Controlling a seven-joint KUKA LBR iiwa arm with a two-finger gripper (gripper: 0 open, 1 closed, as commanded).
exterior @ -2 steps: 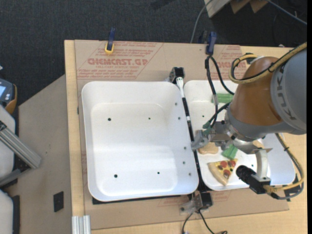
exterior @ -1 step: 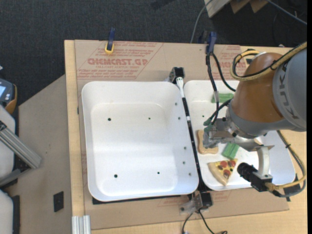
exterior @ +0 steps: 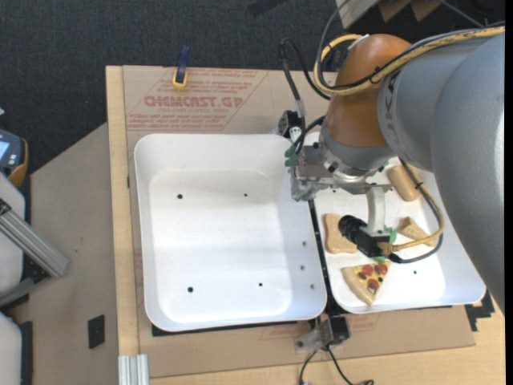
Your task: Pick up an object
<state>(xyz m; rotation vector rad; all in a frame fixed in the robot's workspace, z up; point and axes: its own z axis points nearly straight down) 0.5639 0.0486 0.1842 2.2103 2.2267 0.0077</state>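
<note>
**Gripper by the rim between the bins, food pieces off to one side**

Nearest, at 6 o'clock in the right bin (exterior: pixel 437 287), lies a pizza slice (exterior: pixel 366 280). Beyond it are a toast slice (exterior: pixel 335 235) at 9, a pale wedge (exterior: pixel 412 229) near centre and a bread roll (exterior: pixel 401 182) toward 12. The gripper (exterior: pixel 305 184) hangs at 10 o'clock beside the left bin (exterior: pixel 216 239); apart or together, I cannot tell. Descending here, it risks striking the rim or closing on nothing, since every piece lies toward its 5 o'clock.

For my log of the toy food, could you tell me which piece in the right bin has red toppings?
The pizza slice, lowest in the view. The bread slice, small wedge and roll are plain tan.
</note>
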